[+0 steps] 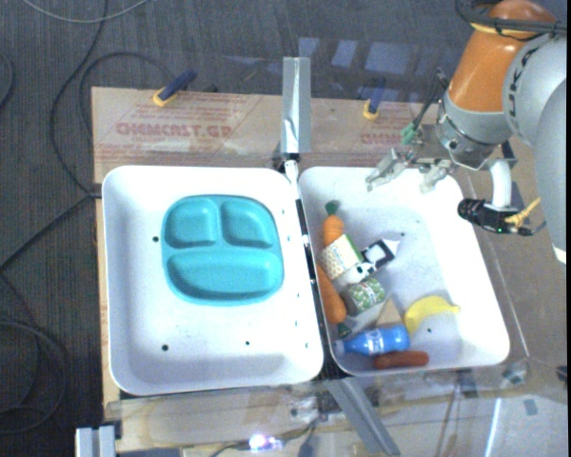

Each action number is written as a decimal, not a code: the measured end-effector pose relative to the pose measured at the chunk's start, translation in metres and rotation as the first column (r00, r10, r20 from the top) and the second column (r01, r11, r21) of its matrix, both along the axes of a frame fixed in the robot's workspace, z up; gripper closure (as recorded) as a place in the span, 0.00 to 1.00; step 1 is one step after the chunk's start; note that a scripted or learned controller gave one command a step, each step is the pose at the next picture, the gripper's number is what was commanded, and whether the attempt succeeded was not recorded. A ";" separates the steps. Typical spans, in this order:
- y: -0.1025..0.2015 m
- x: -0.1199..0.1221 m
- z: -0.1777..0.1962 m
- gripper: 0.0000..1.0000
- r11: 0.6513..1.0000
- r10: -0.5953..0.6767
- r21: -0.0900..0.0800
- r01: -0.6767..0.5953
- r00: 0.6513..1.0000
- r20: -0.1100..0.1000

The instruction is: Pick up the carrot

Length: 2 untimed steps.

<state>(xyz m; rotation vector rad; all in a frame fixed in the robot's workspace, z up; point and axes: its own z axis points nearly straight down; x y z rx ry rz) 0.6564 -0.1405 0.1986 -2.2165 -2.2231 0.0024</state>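
Note:
The carrot point(333, 228), orange with a green top, lies in the right bin point(476, 255) close to its left wall, pointing toward the back. My gripper point(404, 173) hovers over the back rim of that bin, up and to the right of the carrot and well apart from it. Its fingers are spread open with nothing between them.
Just in front of the carrot lie a labelled bottle point(341, 255), a black-and-white item point(379, 252), a green jar point(364, 295) and a long orange piece point(331, 298). A banana point(428, 310), blue bottle point(376, 341) and red sausage point(400, 359) sit nearer the front. The left bin point(133, 331) holds a teal divided plate point(224, 248).

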 end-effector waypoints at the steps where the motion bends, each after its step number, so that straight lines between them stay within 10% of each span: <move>1: 0.040 0.014 -0.110 0.00 1.000 -0.017 -0.004 0.017 1.000 0.010; 2: 0.040 0.015 -0.099 1.00 1.000 -0.016 -0.007 0.016 1.000 0.012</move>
